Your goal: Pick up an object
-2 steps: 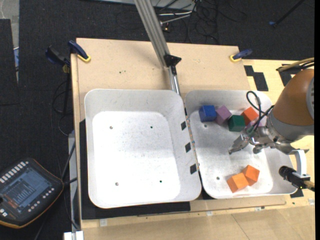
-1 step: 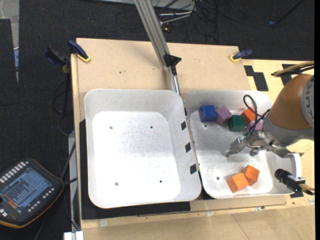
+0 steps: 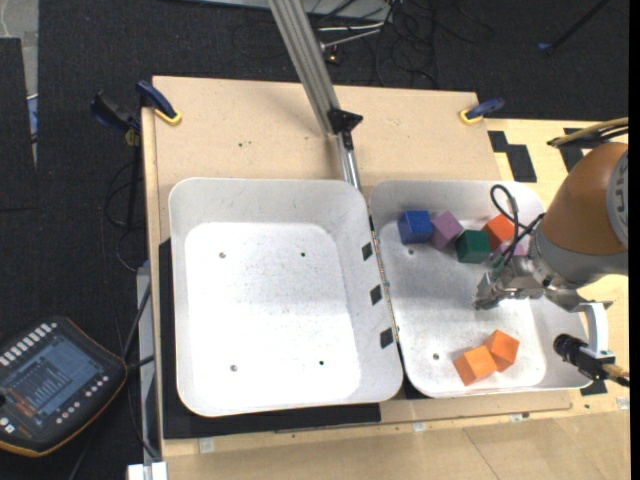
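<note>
In the right bin (image 3: pixel 430 308) a blue cube (image 3: pixel 414 226), a purple cube (image 3: pixel 446 229), a dark green cube (image 3: pixel 472 247) and an orange-red cube (image 3: pixel 500 232) sit in a row near the far wall. Two orange blocks (image 3: pixel 487 356) lie together near the bin's front wall. My gripper (image 3: pixel 490 296) hangs low over the bin floor, just in front of the green cube and behind the orange blocks. Its fingertips are too small and dark to read.
The left bin (image 3: pixel 270 288) stands beside the right one, with a dividing rim between them. A metal pole (image 3: pixel 315 68) slants down to the bins' far edge. Blue clamps sit at the bench's back corners. A teach pendant (image 3: pixel 50 383) lies at lower left.
</note>
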`<state>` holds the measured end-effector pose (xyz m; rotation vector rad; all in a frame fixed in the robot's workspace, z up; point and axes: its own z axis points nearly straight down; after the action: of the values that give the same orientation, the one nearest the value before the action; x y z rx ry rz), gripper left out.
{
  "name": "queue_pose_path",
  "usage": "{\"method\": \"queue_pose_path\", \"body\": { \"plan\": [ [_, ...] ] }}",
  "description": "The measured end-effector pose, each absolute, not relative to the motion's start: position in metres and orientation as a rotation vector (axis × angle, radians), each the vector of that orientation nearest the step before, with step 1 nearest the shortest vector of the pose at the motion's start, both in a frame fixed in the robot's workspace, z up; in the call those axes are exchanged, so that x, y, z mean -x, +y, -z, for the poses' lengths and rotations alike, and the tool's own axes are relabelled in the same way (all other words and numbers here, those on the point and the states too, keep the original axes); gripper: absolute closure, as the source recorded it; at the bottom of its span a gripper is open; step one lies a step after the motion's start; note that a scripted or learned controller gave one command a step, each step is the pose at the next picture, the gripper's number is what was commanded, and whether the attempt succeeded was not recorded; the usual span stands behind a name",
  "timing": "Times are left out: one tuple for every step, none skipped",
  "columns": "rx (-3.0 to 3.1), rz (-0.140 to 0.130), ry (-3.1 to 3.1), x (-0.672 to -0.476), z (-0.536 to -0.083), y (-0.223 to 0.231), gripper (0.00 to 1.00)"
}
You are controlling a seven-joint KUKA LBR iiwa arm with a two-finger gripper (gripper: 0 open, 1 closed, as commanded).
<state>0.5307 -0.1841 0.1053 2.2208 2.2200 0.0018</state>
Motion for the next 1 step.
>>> {"method": "queue_pose_path", "body": {
  "plan": [
    [-2.214, -0.005, 2.219, -0.5282, -0.1679, -0.1832, 1.00]
  ]
}}
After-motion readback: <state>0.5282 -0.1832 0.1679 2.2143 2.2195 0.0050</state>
